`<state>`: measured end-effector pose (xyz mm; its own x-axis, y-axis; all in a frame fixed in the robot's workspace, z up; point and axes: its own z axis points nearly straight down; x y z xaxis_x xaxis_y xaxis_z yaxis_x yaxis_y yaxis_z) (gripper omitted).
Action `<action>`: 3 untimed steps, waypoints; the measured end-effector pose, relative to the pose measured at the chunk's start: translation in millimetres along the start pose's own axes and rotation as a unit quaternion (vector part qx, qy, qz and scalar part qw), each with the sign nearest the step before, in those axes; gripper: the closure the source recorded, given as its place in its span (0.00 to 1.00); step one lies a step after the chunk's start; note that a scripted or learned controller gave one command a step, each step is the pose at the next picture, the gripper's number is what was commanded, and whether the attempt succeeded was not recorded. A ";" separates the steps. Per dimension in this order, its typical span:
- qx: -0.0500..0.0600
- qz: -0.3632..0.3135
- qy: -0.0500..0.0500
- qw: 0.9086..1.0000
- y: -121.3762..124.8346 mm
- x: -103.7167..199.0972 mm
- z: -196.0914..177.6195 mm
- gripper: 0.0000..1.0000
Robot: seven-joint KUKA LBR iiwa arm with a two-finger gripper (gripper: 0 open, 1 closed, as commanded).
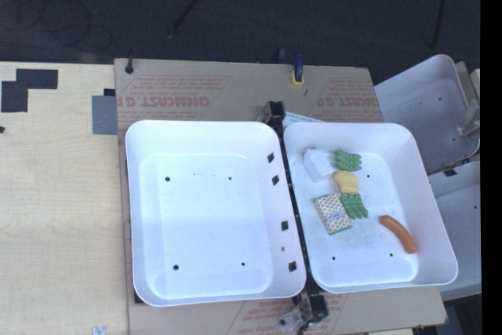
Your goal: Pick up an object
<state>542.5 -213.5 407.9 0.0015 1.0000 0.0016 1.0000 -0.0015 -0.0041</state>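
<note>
Tool-wise, could not tell how open, nor whether loaded. Judged the pick not yet done: saw the orange sausage (398,234), yellow block (347,183), checked packet (333,213) and green pieces (347,161) lying inside the right bin (430,176), the sausage nearest its right wall. Approach, grasp and lift all left to do.

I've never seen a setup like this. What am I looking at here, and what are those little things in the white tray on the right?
One camera looks down at a slant on a bench with two shallow white bins side by side. The left bin sits beside the right bin, which holds small items for a robot arm to pick up: an orange sausage-shaped toy, a small yellow piece, two green leafy pieces, a patterned square packet and a white object. Nothing is being held.
</note>
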 end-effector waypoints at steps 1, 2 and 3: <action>0.002 0.001 0.001 1.000 -61.6 -0.1 45.1 1.00; 0.002 -0.003 0.001 1.000 -66.9 54.2 86.5 1.00; 0.002 -0.004 0.001 1.000 -66.7 129.8 125.9 1.00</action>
<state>475.5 -83.4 282.5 -0.0069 1.0000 0.0042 0.9999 0.0070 -0.0079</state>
